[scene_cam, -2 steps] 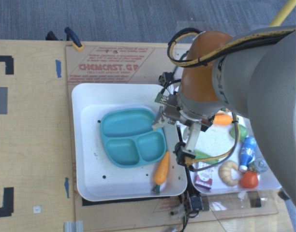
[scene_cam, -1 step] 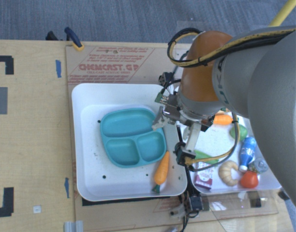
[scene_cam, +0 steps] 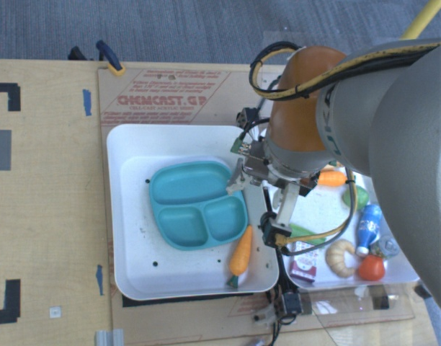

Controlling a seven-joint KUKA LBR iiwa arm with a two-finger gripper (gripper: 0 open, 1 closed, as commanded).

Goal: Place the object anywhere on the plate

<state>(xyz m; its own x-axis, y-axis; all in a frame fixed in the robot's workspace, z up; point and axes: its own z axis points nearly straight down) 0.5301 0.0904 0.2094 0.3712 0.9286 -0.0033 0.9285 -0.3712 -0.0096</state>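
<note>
1. The carrot (scene_cam: 241,251) lies in the left bin (scene_cam: 127,215), just beside the near right edge of the teal plate (scene_cam: 197,204). It looks to be touching the rim, not resting on the plate, so I judge the task not done.
2. It is orange and tapered, with a small green stub at its near end.
3. The arm's wrist hangs over the plate's right side, hiding the claw (scene_cam: 243,175); whether it is clenched or released I cannot tell.
4. Other toy foods sit in the right bin (scene_cam: 321,206), well apart from the plate.
</note>
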